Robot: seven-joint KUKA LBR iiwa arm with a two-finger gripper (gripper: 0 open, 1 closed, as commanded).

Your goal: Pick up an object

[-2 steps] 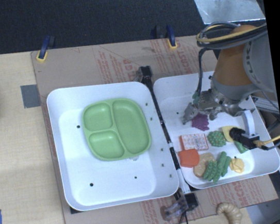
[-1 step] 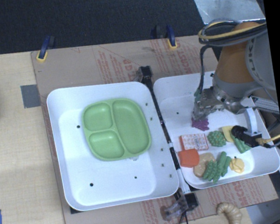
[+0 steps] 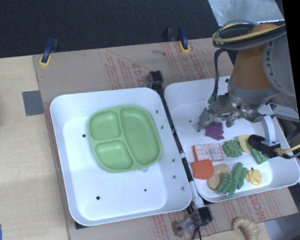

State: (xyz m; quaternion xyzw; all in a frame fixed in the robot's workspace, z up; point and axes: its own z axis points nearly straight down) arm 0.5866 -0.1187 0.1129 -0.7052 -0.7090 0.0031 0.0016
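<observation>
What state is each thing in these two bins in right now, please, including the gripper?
Green divided plate: flat in the left bin, compartments bare.
Purple toy: lying in the right bin, just under the gripper.
Patterned card: flat.
Red piece: flat.
Green bean pods: lying by the front rim.
Gripper: low over the purple toy.

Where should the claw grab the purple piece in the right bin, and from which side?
Take the purple piece across its narrow middle, coming straight down from above. It lies flat on the right bin floor with bare floor to its left and toward the camera, so fingers have room there. The claw already sits just behind it, so only a short move looks needed.
</observation>
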